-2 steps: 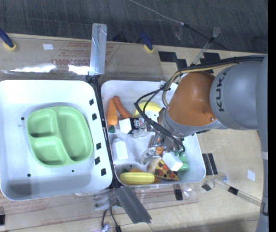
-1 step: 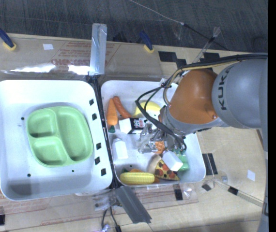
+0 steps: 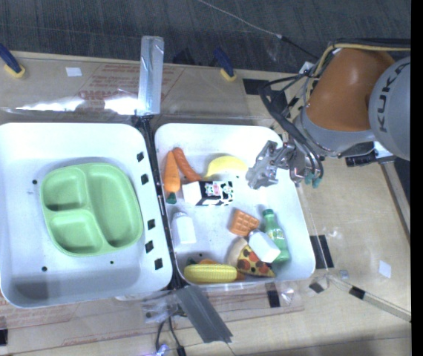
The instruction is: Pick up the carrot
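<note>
While the grey arm (image 3: 360, 102) with its orange band is reaching in from the right, its gripper (image 3: 265, 167) is hanging over the upper right part of the right bin (image 3: 294, 199), and nothing is sitting between its fingers; how far apart they are standing is too blurred to tell. Well to the left of the gripper, the carrot (image 3: 171, 173) is lying against the bin's left wall, running roughly up and down with its green end toward the bottom. Just beside it a brownish sausage-like piece (image 3: 188, 166) is slanting to the right, and a yellow banana-like piece (image 3: 225, 165) is resting a little farther right. Below them a small black-and-white carton (image 3: 213, 191) is lying near the bin's middle, with a white bottle (image 3: 183, 227) under the carrot. Toward the lower right an orange waffle piece (image 3: 243, 222), a green bottle (image 3: 274, 232), a pizza slice (image 3: 252, 261) and a corn cob (image 3: 210, 274) are crowding together. Over in the left bin (image 3: 7, 199) a green divided plate (image 3: 90, 208) is sitting
</note>
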